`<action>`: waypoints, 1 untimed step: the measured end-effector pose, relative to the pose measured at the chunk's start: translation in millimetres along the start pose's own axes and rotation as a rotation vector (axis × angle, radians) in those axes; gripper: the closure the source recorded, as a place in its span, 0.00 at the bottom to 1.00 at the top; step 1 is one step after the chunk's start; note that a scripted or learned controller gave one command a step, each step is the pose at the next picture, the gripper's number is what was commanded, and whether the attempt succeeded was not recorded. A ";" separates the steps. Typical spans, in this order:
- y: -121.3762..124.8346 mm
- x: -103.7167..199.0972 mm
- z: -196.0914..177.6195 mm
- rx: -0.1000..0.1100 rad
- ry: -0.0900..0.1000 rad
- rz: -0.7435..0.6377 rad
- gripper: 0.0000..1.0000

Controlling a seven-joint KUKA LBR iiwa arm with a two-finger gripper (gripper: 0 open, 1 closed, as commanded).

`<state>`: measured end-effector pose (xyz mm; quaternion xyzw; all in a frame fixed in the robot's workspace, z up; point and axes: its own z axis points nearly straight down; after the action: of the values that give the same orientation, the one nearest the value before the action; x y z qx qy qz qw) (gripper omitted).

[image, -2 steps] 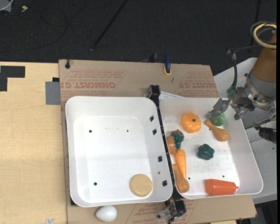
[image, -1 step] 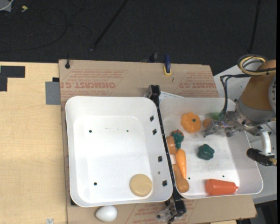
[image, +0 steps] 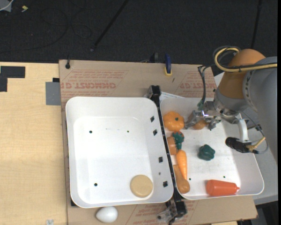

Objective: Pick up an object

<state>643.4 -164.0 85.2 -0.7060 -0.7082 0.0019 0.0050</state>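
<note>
Orange pumpkin (image: 173, 121) against right bin (image: 253, 172) divider, carrot (image: 181, 163) below it, green piece (image: 206, 152) mid-bin. Claw (image: 200, 120) low beside pumpkin, seemingly over a small orange object; open or closed, cannot tell. Likely lining up a grasp.
</note>
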 end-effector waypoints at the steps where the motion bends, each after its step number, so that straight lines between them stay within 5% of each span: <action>1: 0.7 -22.7 -2.1 -0.005 0.002 0.000 0.00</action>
<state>644.1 -186.7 87.2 -0.7060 -0.7082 -0.0004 0.0039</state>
